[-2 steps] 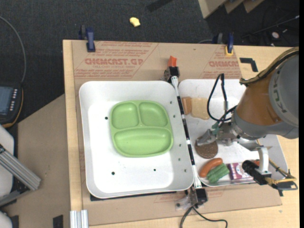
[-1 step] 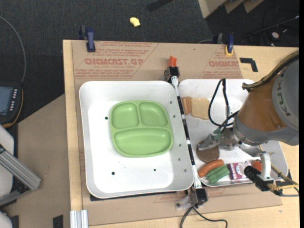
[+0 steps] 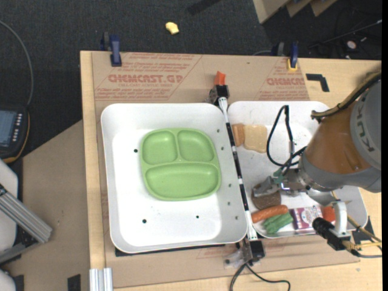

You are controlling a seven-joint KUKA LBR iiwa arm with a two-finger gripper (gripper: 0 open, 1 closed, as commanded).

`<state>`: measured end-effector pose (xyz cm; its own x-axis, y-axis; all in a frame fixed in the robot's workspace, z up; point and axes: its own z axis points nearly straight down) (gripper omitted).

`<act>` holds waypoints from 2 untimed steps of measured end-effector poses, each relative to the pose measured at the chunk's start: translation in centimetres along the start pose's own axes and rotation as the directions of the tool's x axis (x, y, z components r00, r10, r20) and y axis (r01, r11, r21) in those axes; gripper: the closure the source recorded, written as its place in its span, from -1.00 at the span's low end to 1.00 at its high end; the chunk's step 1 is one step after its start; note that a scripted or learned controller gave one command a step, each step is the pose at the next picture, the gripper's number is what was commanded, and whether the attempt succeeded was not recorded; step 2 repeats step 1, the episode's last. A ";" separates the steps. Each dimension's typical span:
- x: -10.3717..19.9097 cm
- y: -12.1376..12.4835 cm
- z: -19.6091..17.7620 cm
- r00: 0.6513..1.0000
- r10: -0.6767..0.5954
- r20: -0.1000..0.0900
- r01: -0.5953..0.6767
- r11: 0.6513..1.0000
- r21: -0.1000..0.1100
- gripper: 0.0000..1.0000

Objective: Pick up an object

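Gripper [image 3: 273,187] sat low over crowded toys beside the carrot [image 3: 270,213], grip state unreadable; clutter risked a missed or double grab.

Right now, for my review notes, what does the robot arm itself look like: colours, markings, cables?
The arm is bulky and rounded, grey with a wide orange band above the wrist and part of dark lettering on the grey shell at the right edge. A thin black cable loops up from the wrist area. The gripper end is small, dark and metallic, with a bit of green at it.
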<state>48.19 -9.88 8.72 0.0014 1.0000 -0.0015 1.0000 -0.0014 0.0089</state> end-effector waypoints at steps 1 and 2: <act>-0.3 4.0 0.1 1.000 -0.003 0.000 0.003 1.000 0.003 -1.00; -0.3 4.0 0.1 1.000 -0.003 0.000 0.003 1.000 0.003 -1.00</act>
